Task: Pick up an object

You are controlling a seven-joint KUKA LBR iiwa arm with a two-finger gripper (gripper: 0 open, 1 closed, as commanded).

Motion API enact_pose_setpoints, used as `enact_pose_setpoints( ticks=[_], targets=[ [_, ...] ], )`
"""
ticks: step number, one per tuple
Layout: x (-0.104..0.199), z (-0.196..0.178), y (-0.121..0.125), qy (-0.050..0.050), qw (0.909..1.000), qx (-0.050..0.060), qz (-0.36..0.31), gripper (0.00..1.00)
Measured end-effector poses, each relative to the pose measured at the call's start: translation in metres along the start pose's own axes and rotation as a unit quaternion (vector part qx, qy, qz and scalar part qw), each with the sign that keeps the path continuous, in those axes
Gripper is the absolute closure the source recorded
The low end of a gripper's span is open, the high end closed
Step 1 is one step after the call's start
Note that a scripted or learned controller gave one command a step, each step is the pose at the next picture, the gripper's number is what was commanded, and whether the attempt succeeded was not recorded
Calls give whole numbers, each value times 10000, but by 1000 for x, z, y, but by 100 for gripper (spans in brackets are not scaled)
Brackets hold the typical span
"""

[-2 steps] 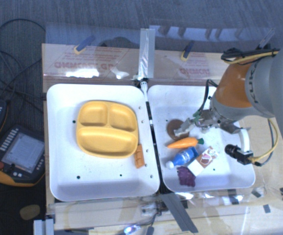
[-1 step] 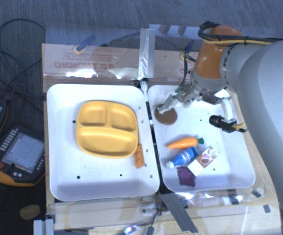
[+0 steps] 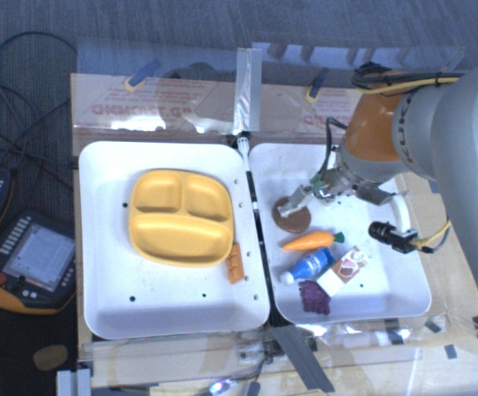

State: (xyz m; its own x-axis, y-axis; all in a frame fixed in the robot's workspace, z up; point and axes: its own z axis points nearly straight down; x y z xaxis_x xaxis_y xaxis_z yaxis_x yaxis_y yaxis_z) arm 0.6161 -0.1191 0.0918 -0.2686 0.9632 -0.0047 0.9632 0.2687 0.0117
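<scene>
Now two white bins sit side by side on the bench. The left bin [image 3: 98, 246] has a yellow plate [image 3: 181, 217] in it, split into three parts. A small orange stick [image 3: 235, 264] lies just beside the plate's near right corner, close to the wall between the bins.

The right bin [image 3: 412, 291] has the small things in it. A brown round cookie [image 3: 292, 218] lies toward the left side of that bin. Nearer than the cookie is an orange carrot [image 3: 309, 240] with a green tip, lying on its side. Just nearer than the carrot is a blue bottle [image 3: 310, 265] with a white cap, lying tilted. Beside the bottle, on its right, is a small white and red box [image 3: 342, 272]. A purple lump [image 3: 314, 296] lies at the near end, touching the box and near the bottle cap.

The big grey arm [image 3: 445, 130] with its orange band comes in from the right and reaches down over the far part of the right bin. The gripper [image 3: 300, 200] points down and left, and its tip is right at the far edge of the cookie. It looks like it touches the cookie, but I cannot tell for sure. I cannot tell how wide the gripper is, or if it has hold of anything. A black part [image 3: 391, 236] with a wire hangs off the arm over the right side of the bin.
</scene>
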Motion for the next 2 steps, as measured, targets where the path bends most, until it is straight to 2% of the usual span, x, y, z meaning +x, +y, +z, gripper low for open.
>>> enact_pose_setpoints(
  ticks=[1, 2],
  targets=[
    [19, -1, -18, -25, 9979, -21, -654, 0],
    [27, -1, -60, -14, 9996, -23, -298, 0]
  ],
)
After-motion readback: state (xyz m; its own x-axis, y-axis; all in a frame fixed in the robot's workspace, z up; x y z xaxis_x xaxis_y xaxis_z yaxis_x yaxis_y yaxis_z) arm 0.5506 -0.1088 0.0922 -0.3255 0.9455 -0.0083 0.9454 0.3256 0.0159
